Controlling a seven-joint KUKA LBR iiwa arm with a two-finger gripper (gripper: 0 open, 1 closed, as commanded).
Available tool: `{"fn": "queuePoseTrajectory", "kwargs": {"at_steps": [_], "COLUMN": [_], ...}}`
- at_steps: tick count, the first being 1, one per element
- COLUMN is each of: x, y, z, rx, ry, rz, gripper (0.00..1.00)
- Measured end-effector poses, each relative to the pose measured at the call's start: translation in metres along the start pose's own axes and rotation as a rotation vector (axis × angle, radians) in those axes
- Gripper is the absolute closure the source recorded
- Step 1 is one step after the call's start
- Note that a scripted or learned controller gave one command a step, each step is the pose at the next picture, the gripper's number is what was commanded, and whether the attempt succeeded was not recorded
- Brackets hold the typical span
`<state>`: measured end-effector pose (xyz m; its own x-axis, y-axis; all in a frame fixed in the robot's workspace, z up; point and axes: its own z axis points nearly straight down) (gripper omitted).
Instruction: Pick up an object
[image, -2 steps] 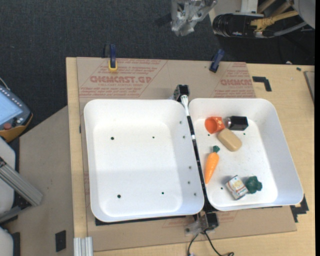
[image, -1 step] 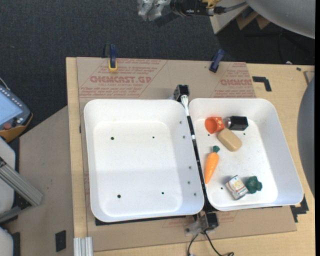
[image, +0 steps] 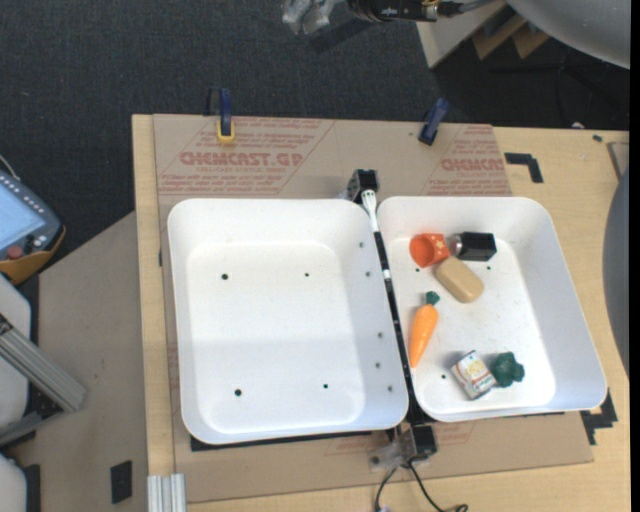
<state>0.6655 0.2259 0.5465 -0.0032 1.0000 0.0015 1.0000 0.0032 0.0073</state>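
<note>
Hand (image: 308, 14) high beyond bins' (image: 200, 300) far edge

Arm (image: 585, 25) raised at top right, grey. Gripper (image: 310, 14) at top edge, blurred, well above the bench.

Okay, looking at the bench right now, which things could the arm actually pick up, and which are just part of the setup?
Pickable, all in the right bin:
- orange cup
- black block
- tan block
- toy carrot
- small box
- green toy

Just setup:
- left bin
- right bin
- blue clamps
- cardboard sheet
- cable
</note>
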Motion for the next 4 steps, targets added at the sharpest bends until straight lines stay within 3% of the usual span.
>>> {"fn": "queuePoseTrajectory", "kwargs": {"at_steps": [4], "x": [0.004], "y": [0.0], "z": [-0.043], "rx": [-0.018], "ry": [0.003], "rz": [-0.008], "gripper": [1.0]}}
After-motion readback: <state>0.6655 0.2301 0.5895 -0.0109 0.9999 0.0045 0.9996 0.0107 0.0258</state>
